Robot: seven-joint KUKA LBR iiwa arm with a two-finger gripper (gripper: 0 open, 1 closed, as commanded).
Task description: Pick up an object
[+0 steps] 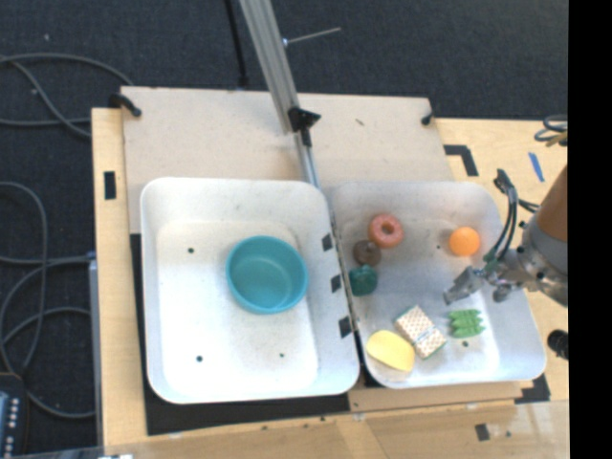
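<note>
End effector (466, 284) low over the right bin (507, 357), above a green object (466, 323) (finger spread indiscernible, nothing visibly held)

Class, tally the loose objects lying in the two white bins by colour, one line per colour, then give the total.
Teal: 2 – bowl, small teal block
Orange: 1 – ball
Pink: 1 – ring
Brown: 1 – small round piece
Yellow: 1 – rounded piece
Green: 1 – ridged piece
Patterned tan and white: 1 – box
Total: 8
</note>
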